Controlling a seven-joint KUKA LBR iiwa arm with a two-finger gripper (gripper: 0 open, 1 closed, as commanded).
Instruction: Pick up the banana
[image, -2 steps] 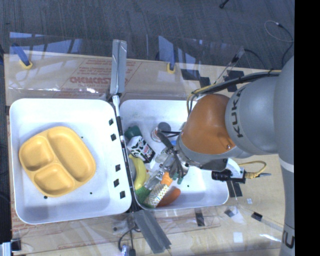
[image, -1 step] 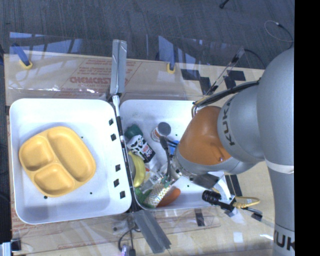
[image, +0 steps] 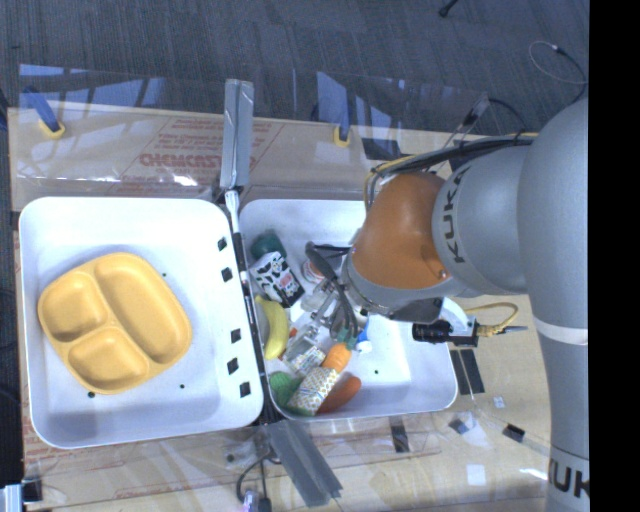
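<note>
Banana (image: 273, 328) not picked yet: it lies in the right bin (image: 425, 395) against the left wall, under the black-and-white cow toy (image: 272, 275) and above a green item (image: 282, 383). Gripper (image: 322, 325) is down in the clutter just right of it, near but not on it; can't tell whether it is apart or together, the metal parts blur into the pile. Grasp and lift all remain. Banana looks yellow, short, slightly curved, lying lengthwise. Yellow divided plate (image: 112, 320) sits in the left bin (image: 60, 420).
</note>
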